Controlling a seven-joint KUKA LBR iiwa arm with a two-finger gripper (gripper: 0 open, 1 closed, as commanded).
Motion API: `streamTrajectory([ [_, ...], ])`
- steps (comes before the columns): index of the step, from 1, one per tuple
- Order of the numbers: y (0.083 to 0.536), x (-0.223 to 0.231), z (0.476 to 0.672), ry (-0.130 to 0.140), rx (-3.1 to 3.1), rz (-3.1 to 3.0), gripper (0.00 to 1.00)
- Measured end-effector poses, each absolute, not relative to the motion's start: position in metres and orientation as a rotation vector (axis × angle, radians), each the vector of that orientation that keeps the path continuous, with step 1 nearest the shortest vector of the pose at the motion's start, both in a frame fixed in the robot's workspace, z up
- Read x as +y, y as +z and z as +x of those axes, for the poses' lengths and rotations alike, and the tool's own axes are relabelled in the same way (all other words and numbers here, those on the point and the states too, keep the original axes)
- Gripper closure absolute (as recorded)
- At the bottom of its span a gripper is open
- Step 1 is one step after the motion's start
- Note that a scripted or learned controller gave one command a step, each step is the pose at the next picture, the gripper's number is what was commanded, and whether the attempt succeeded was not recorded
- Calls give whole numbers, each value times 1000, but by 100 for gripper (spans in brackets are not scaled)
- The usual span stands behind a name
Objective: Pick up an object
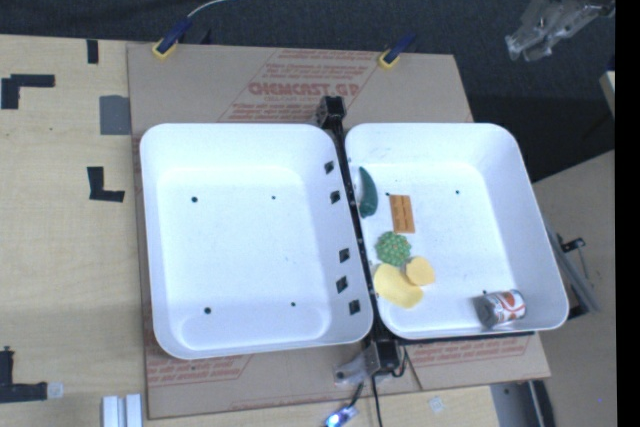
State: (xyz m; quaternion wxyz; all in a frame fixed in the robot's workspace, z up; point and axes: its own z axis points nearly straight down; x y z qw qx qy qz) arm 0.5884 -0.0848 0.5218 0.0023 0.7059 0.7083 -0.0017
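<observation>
On the left stands the left bin (240, 245), a shallow white tray with a few small dark dots on its floor. It touches the right bin (490, 205) along the middle seam, where small black clips sit. Both bins rest on a brown cardboard sheet (290, 90) with red printing, held at the top by two clamps with yellow and blue parts.

All the objects lie in the right bin, mostly close to its left wall. A dark green flat piece (366, 192) lies against that wall. Just beside it, to the right, is a small orange rectangular block (401, 212). Below them is a green bumpy object (393, 248), and it touches a yellow lumpy object (403, 281) under it. Well apart from these, in the lower right corner of the bin, a small can (500, 307) with a red and white label lies on its side.

The gripper (540, 30) is at the upper right, over the dark floor, outside the bin and well apart from every object. It hangs tilted, pointing down and to the left. Nothing is seen between its fingers, but the gripper is blurred and small, so I cannot tell how far it is open. The arm is cut off by the picture's top right corner.
</observation>
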Motion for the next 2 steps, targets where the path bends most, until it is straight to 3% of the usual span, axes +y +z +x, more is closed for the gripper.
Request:
streamTrajectory([
  [1, 521, -85, 588, -6, 2223, 2215, 0],
  [2, 532, -85, 589, -7, 2222, 2213, 100],
])
